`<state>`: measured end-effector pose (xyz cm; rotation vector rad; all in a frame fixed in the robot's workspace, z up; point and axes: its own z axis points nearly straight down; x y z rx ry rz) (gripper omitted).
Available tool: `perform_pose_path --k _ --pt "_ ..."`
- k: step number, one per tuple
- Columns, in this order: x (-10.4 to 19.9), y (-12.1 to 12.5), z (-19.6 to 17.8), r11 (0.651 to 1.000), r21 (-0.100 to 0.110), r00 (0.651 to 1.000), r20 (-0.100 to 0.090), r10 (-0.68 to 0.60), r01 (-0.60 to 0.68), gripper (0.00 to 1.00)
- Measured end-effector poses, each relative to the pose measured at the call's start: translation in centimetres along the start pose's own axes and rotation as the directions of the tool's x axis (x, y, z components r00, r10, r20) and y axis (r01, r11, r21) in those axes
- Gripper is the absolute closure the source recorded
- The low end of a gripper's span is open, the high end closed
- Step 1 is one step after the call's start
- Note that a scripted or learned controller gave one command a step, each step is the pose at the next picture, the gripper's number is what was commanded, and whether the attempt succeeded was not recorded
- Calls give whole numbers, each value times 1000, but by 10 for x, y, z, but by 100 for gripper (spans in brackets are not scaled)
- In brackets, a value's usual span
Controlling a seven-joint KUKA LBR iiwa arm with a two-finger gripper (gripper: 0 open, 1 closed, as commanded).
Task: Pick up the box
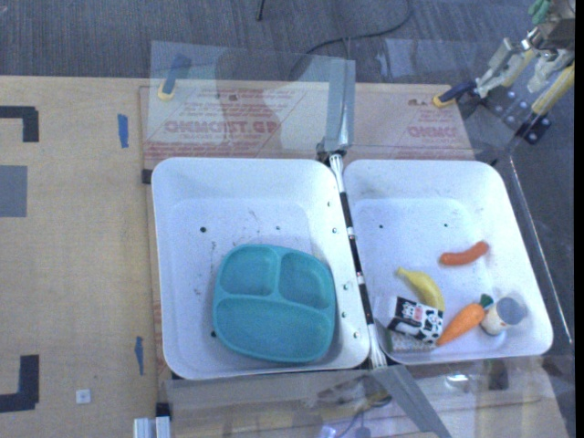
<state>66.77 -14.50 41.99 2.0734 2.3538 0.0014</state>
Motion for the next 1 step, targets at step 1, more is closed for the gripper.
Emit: perform_pose_path --k 1 --pt "6 -49 -17 998 3 998 -1 -62 62 0"
